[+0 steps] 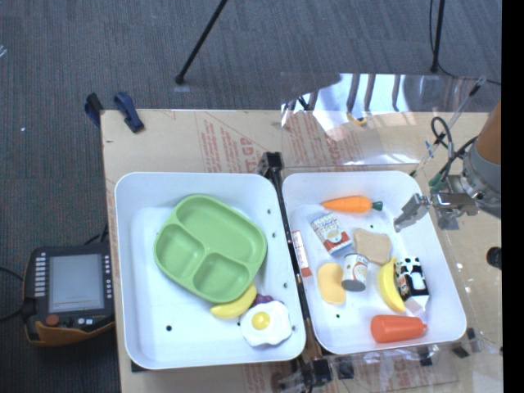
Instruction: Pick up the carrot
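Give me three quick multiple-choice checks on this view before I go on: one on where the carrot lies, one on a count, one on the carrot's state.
1. Where is the carrot?
A. far part of the right bin
B. on the green plate
C. outside both bins

2. How many bananas are there?
A. one
B. two
C. four

3. What is the carrot's state?
A. lifted clear of the bin
B. standing upright
C. lying flat in the bin

Key:
1 A, it lies near the right bin's far wall.
2 B, one banana sits by the green plate and another banana in the right bin.
3 C, it lies flat, with the gripper off to its right, apart from it.
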`<state>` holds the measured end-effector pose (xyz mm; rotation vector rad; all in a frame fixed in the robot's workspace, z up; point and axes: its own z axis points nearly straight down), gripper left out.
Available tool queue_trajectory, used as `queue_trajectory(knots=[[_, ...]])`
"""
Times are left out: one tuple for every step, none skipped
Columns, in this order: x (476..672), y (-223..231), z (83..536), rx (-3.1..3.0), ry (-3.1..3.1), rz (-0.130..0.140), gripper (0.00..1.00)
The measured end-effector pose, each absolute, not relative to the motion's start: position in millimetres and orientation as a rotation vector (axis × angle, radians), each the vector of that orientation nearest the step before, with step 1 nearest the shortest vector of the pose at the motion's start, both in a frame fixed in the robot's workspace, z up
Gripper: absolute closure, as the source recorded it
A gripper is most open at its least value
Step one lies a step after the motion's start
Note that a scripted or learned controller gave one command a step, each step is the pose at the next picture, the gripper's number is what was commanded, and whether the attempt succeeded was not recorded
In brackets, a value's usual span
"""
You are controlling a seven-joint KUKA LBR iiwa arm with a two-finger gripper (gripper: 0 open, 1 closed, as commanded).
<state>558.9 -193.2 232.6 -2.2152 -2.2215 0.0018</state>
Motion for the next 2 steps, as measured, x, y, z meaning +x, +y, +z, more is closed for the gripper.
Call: queue_trajectory(knots=[[633.2,-207.3,103.6,-2.024,-2.385,0.008,0.0],[644.3,-194.2,86.8,-2.372,-2.056,0.001,0.0]])
